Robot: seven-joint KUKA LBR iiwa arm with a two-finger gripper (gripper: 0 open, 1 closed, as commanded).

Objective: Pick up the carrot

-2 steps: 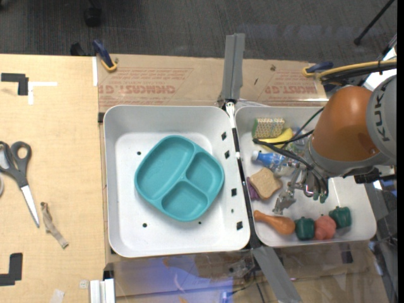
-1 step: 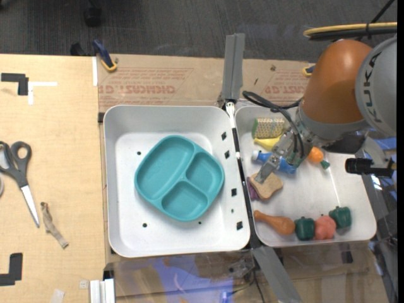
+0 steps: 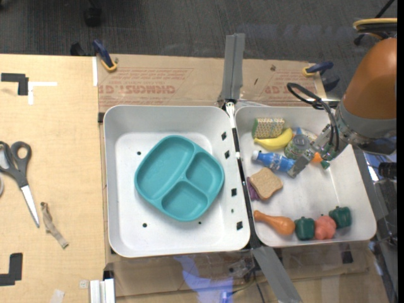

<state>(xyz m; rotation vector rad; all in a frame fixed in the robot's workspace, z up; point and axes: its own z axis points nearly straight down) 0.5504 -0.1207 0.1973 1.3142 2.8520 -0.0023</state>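
Carrot (image 3: 319, 159): a small orange piece with a green end, seen in the upper right part of the right bin (image 3: 360, 194), directly at the tip of the gripper (image 3: 314, 150). Whether the gripper is open or closed, and whether the carrot is held, cannot be told.

From left to right: one pair of scissors (image 3: 19, 169) and one small strip of scrap (image 3: 54, 226) are laid on the wooden bench, well apart from both bins. One teal plate (image 3: 180, 177) with three compartments is set in the left bin (image 3: 117, 219).

In the right bin, one slice of toy bread (image 3: 265, 183) is seen near the dividing wall. Above it, one yellow-green sponge-like block (image 3: 269, 127), one banana (image 3: 276, 141) and one blue bottle (image 3: 276, 161) are crowded together just left of the gripper and the carrot. Along the bin's near wall, a row of four is formed: one orange club-shaped piece (image 3: 275, 223), one green pepper (image 3: 305, 228), one pink piece (image 3: 325, 227) and one further green piece (image 3: 341, 216).

The arm (image 3: 375, 87) is entered from the right, above the bin's far right corner.
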